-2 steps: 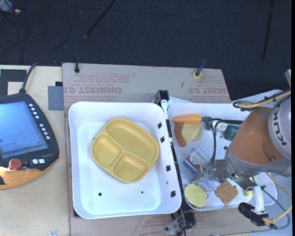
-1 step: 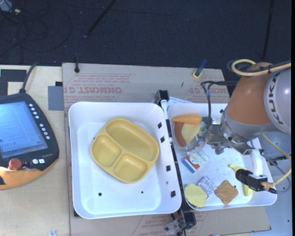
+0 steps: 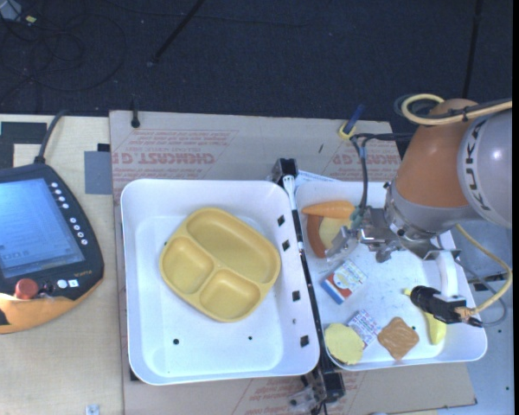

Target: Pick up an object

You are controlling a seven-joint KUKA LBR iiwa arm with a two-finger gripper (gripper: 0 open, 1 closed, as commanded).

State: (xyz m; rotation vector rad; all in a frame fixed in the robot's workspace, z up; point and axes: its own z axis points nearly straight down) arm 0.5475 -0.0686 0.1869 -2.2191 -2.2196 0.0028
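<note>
Yellow divided plate (image 3: pixel 221 263) lies in the left bin (image 3: pixel 147 335); past the bins' shared wall, the right bin (image 3: pixel 467 348) holds the small items. Nearest that wall, an orange-and-yellow piece (image 3: pixel 324 223) sits at the far end, a small carton (image 3: pixel 342 281) mid-bin, a yellow disc (image 3: pixel 344 343) at the near edge. The claw (image 3: pixel 353 236) hovers just beside the orange-and-yellow piece; whether it is released or clenched cannot be told. Right of the disc lie a wrapper (image 3: pixel 363 325) and a brown biscuit-like piece (image 3: pixel 398 337). Judged: the carton is light, stiff, best pinched across its short sides; the rounded pieces may roll.
</note>
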